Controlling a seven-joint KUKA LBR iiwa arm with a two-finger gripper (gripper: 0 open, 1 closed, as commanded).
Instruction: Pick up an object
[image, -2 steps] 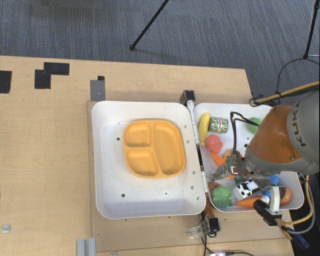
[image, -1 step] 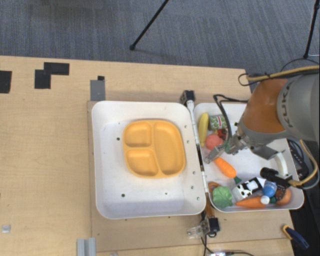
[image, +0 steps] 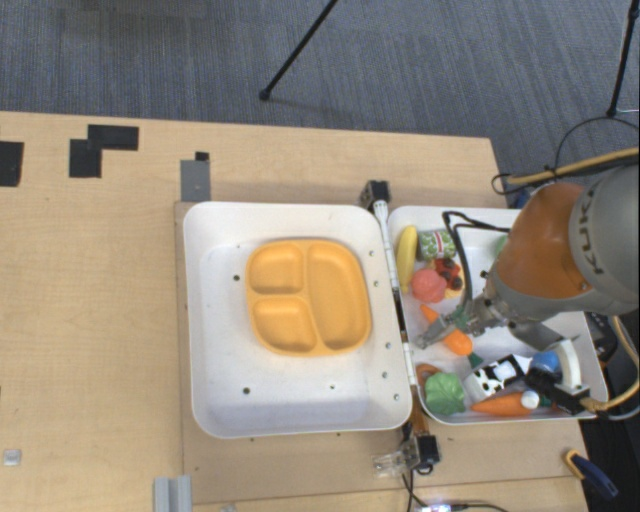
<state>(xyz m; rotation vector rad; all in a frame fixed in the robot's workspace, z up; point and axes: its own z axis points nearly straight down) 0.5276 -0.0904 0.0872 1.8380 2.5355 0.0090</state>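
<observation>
at lower right the end effector (image: 447, 333), grip state i cannot tell, hovers by a small orange plastic piece (image: 458, 343), needing a descent.

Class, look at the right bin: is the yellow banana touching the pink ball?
Apart. The camera view shows a strip of white bin floor between the banana and the pink ball, which lies below and right of it.

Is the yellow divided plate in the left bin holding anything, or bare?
Bare. The yellow plate lies flat in the left bin; all three compartments show plain yellow surface.
</observation>
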